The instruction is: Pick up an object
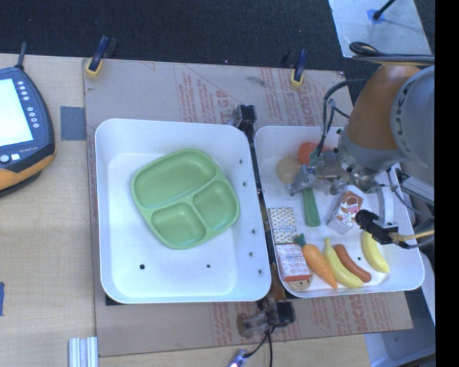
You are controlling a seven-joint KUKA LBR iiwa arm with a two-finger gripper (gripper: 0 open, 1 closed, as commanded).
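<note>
The gripper (315,168), its opening impossible to tell, hangs low in the right bin (413,281) over a green stick (311,206) and a pale lump (288,170), where crowding risks a nudge or double grab, while the bin's near rows stay packed and the left bin (115,220) holds 1 tray (185,197).

We are looking at a robotics lab: an arm (386,121) reaches over two white bins (107,205) on a wooden surface (38,266) covered with cardboard (206,90) held by clamps (98,56), beside a teach pendant (11,132) and loose cables (256,335).
</note>
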